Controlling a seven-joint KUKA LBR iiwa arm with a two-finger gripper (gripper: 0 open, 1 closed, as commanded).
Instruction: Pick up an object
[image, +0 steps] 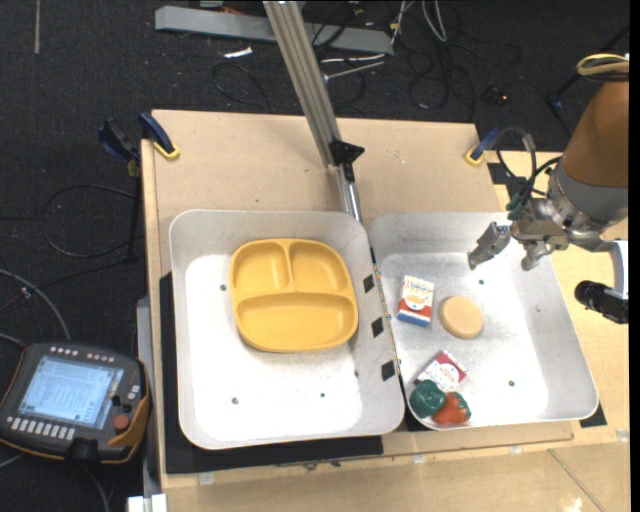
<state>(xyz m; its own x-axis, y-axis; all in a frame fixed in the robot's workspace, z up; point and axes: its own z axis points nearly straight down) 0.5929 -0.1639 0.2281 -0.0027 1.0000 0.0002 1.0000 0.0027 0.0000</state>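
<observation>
Spread wide and holding nothing, my end effector (508, 251) hovers over the far part of the right bin (560, 335), while the round tan disc (462, 317) lies nearer and slightly left, beside the small carton (416, 300).

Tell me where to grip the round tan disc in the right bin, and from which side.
Grip the tan disc across its rim, coming straight down from above. It lies flat on the right bin, so only its edges offer opposing faces. Probably set the fingers away from the small carton, which sits close beside it. The gripper hangs above the bin's far side.
</observation>
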